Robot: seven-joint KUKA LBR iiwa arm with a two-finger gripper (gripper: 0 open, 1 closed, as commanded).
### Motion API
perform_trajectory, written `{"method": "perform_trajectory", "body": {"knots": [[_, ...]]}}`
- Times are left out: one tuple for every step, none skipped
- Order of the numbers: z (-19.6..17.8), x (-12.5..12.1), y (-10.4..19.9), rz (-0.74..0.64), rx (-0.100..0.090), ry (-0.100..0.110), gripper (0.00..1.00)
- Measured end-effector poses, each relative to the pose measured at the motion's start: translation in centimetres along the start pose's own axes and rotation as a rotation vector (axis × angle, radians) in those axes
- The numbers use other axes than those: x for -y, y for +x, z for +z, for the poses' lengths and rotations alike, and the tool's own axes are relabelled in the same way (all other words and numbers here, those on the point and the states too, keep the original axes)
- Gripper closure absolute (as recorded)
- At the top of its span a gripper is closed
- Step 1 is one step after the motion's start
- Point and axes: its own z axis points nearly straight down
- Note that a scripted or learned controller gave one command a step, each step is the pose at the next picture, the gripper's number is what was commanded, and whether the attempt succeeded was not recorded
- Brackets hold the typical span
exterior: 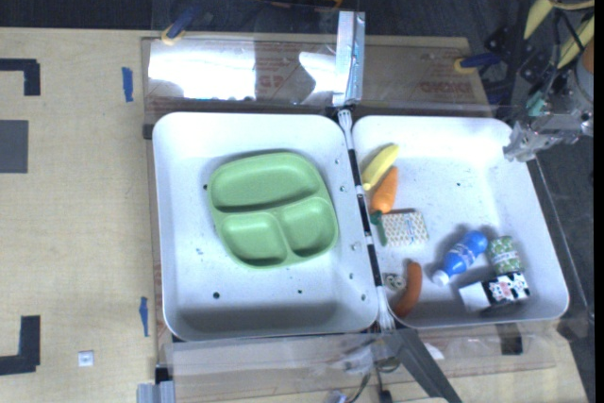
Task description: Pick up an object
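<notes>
The right bin (444,142) holds several small objects. A yellow banana (379,162) and an orange carrot (384,190) lie against its left wall. Below them sit a speckled pad (404,227) and a brown sausage (409,287). A blue bottle (461,257), a green can (505,252) and a black-and-white box (497,291) cluster near the front right corner. My gripper (536,135) hangs at the bin's far right rim, above and apart from all the objects, with nothing seen in it.
The left bin (179,203) carries a green divided tray (274,206). A clear plastic panel (245,61) stands behind the bins. Cables and stands crowd the top right beside the arm.
</notes>
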Motion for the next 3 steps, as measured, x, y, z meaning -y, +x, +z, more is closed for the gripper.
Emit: {"method": "perform_trajectory", "body": {"knots": [[0.0,0.0,0.0,0.000,0.000,0.000,0.00],[6.1,7.7,2.1,-0.246,-0.005,0.007,0.00],[12.5,10.4,5.4,-0.221,-0.002,0.000,0.00]]}}
